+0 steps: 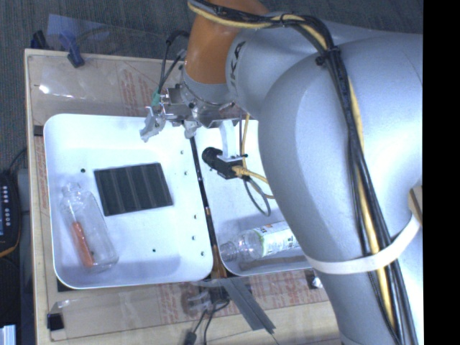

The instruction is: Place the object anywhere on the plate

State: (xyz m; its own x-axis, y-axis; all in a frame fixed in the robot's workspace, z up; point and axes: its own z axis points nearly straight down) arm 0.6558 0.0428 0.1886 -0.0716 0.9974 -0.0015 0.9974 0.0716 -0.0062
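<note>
Nearest you, at the near end of the right bin (231,192), a clear bottle with a green-and-white label (262,241) lay on its side, its cap end pointing left toward the wall between the two bins. The grey arm (323,121) hid the bottle's other end and most of that bin.

Across the wall, in the near left corner of the left bin (180,254), you had a second clear bottle (90,228), also on its side along the left wall, with an orange stick-like piece (81,241) showing through it. Just beside it, farther in and to the right, lay the dark ribbed plate (134,189), flat on the bin floor. That bottle ran close by the plate's left edge, and you could not tell whether the two touched. Nothing rested on the plate, and both bottles lay off it.

Farther still, the tool (170,126) hung over the far right part of the left bin, beyond the plate. Its two metal fingers (149,126) stood spread apart with nothing between them. Above it rose the orange band (212,45). Past the bins, the far strip of the worktop (108,85) lay bare.
</note>
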